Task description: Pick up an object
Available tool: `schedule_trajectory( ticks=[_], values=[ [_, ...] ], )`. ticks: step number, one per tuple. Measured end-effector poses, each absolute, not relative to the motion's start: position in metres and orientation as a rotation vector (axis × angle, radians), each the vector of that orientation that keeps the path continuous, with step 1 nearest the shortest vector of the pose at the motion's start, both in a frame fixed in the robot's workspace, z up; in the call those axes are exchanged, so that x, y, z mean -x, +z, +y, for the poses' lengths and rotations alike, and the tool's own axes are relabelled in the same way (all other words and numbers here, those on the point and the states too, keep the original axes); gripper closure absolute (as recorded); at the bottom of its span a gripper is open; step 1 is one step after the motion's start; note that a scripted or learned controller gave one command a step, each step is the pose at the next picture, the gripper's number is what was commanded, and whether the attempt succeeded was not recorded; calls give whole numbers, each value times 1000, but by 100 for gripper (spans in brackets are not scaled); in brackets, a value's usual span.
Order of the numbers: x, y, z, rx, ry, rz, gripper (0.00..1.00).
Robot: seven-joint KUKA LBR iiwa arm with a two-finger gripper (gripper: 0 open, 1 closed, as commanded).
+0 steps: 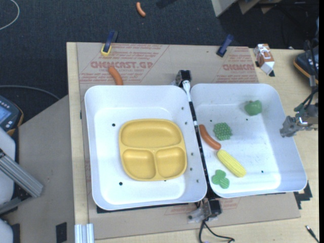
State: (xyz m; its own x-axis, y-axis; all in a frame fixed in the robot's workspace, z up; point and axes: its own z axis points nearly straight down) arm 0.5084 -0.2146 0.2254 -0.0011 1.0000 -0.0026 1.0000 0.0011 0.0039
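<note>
At frame's right edge the gripper (292, 125) is small, perhaps blurred; its jaws' state cannot be told.

Right bin (283, 178) — orange sausage (209, 137), bumpy green ball (222, 131), yellow corn (231, 163), green leaf (220, 179) lower left — green lump (253, 107) upper right.
</note>
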Motion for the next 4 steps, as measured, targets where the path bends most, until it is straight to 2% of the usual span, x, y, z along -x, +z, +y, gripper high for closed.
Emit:
schedule_trajectory(
  ticks=[2, 3, 4],
  values=[
    [-554, 231, -132, -2214, 3, 2223, 100],
    [-575, 224, -74, -2213, 4, 2227, 100],
    [-596, 234, -22, -2212, 7, 2227, 100]
  ],
)
